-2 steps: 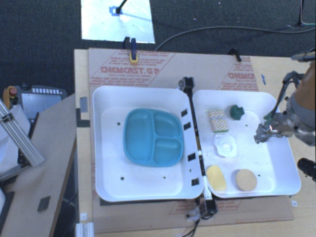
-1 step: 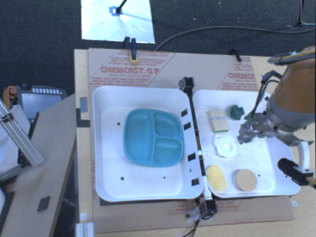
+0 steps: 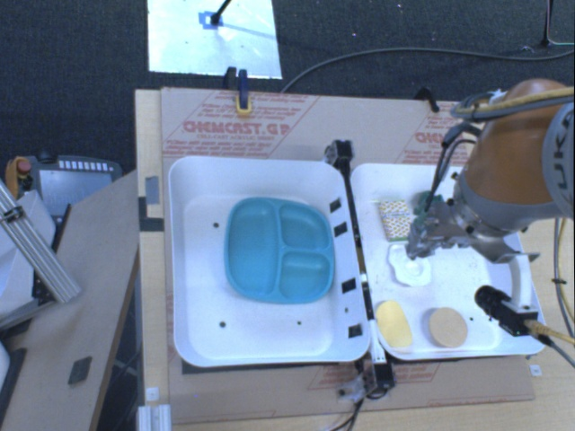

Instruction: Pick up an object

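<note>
In the right bin lie several small objects: a white flat piece, a yellow oval object, a tan round disc and a patterned beige block. A green object peeks out beside the arm. My gripper hangs low over the right bin, right above the white piece. Its fingers point down and seem to touch or nearly touch that piece. Nothing is visibly lifted between them.
The left bin holds a blue divided plate. A black clamp bar runs between the two bins. The grey and orange arm covers the right bin's far right side. Cables cross the bench's back.
</note>
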Tool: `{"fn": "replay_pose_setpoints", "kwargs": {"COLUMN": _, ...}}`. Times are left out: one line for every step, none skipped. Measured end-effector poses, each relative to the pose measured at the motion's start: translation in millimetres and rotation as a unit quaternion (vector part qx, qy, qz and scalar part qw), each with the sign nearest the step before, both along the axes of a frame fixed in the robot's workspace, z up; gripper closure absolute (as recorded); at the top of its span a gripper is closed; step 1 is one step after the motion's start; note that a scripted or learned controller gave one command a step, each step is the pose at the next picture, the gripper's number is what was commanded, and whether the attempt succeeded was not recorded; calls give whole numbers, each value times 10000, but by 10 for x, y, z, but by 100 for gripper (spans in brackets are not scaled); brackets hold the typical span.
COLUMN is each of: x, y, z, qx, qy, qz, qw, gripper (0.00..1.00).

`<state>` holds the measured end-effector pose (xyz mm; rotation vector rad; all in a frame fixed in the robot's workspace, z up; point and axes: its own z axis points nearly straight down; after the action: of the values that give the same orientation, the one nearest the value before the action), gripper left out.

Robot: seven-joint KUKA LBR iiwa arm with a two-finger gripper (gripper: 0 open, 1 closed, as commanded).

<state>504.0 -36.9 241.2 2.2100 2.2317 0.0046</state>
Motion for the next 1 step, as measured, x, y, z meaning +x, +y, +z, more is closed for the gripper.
{"fn": "replay_pose_setpoints", "kwargs": {"x": 97, "y": 533, "z": -132, "qx": -1, "qy": 9, "qz": -3, "qw": 10000, "gripper": 100}}
